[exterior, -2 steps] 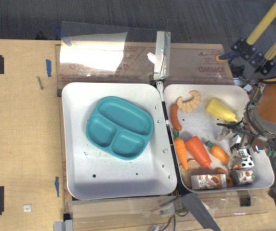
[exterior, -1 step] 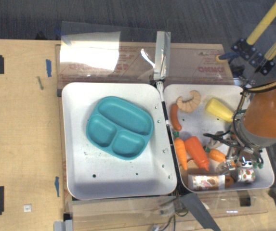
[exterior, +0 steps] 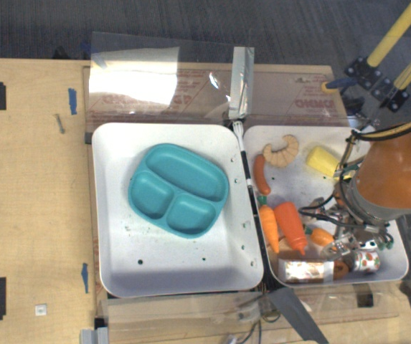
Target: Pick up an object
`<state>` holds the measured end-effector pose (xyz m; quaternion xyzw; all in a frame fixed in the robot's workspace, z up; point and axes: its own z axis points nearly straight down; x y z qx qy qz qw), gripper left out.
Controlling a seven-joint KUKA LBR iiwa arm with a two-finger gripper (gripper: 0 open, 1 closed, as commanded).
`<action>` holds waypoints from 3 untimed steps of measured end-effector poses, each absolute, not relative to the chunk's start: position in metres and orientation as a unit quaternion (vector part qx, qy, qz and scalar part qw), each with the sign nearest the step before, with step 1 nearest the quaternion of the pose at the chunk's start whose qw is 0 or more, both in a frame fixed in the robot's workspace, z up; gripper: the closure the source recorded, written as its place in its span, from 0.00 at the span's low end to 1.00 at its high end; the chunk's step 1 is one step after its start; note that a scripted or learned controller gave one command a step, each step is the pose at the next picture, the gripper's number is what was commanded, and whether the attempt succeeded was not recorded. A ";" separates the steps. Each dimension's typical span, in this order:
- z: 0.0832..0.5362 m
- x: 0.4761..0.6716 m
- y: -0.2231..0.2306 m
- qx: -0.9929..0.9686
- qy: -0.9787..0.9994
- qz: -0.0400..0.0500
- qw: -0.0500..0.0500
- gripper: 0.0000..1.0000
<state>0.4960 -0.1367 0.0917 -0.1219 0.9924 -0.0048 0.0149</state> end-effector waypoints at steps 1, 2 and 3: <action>0.090 0.498 -0.134 -0.146 0.989 -0.005 0.013 0.00; 0.091 0.499 -0.124 -0.187 0.982 -0.007 0.011 0.00; 0.103 0.503 -0.121 -0.189 0.982 -0.007 0.016 1.00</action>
